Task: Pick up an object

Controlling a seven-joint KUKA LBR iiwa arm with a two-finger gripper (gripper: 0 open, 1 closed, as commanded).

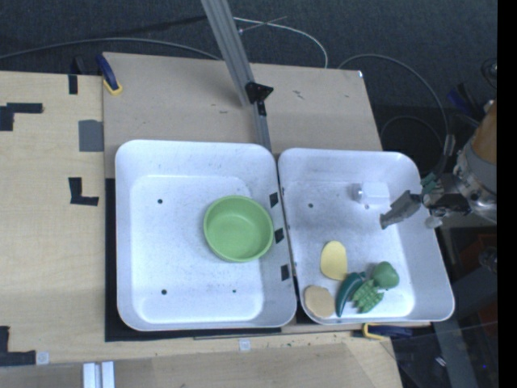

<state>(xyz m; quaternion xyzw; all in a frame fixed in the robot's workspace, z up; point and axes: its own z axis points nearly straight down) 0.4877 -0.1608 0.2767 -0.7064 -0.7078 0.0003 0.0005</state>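
From my seat I see the gripper (401, 209) hanging over the right-hand rim of the right bin (404, 168), the arm (477, 176) coming in from the right; one dark finger juts down and to the left, but whether the pincer is spread or closed I cannot tell, and nothing shows in its hold.

The likeliest targets lie in the near part of that bin; a pale yellow oval piece (334, 259) sits by itself near the middle; a tan rounded piece (320, 301) lies against the near left corner; a dark green pod-shaped toy (350, 291), a bumpy green toy vegetable (367, 297) and a round green ball-like toy (385, 275) are bunched together, touching or nearly so. A small clear or whitish block (367, 192) lies near the far wall, just beside the finger. A green bowl (237, 228) sits upright in the left bin (161, 208).

I judge these to be light, stiff plastic play foods, smooth and apt to slide or squirt out of a pinch; none looks fragile. The yellow piece is my pick, since it stands apart from the rest; its long axis runs roughly from near to far, tilted slightly, so I would close across its narrow width. The dark pod's long axis runs from near-left to far-right; it is slim enough to take across the middle, though its neighbours crowd it on the right. The bowl would want a rim pinch.
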